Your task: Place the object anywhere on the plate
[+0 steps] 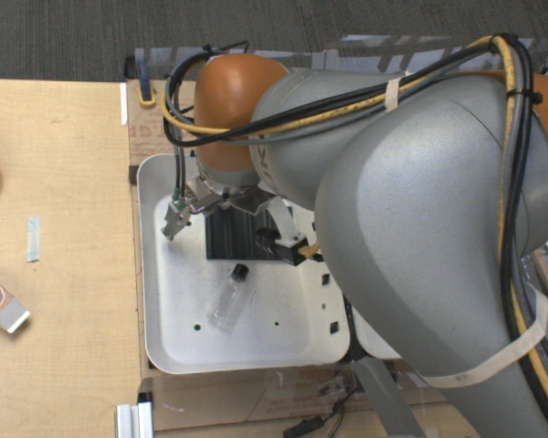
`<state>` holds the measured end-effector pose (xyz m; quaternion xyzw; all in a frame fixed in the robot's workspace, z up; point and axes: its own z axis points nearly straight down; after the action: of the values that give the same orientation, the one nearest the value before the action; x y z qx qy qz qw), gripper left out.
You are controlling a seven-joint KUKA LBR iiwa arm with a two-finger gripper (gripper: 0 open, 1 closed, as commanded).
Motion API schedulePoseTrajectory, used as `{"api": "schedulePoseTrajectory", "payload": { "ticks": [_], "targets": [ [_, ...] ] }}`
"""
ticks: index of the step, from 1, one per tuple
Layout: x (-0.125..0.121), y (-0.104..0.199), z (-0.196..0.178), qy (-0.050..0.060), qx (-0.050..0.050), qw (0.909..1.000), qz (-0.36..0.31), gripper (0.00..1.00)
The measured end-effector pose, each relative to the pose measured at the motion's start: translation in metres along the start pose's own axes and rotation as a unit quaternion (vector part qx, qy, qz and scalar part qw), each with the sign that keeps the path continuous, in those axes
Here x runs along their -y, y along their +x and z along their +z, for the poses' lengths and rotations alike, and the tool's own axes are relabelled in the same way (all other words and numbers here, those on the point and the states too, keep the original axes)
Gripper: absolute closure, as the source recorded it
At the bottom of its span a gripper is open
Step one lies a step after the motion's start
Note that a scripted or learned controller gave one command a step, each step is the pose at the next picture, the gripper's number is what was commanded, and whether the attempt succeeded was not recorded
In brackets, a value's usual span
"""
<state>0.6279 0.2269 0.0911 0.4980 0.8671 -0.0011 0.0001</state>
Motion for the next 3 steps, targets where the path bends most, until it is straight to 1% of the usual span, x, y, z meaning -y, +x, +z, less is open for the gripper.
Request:
{"api": "schedulePoseTrajectory", "payload": {
  "ticks": [1, 2, 3],
  "targets": [
    [-0.009, -0.016, -0.001, -0.001, 0.0, 0.9858, 0.168, 0.0],
    [0.061, 0.027, 0.001, 0.002, 0.0, 0.9527, 0.304, 0.0],
    [0.053, 0.032, -0.114, 0.0, 0.0, 0.9965, 0.084, 0.0]
  ]
}}
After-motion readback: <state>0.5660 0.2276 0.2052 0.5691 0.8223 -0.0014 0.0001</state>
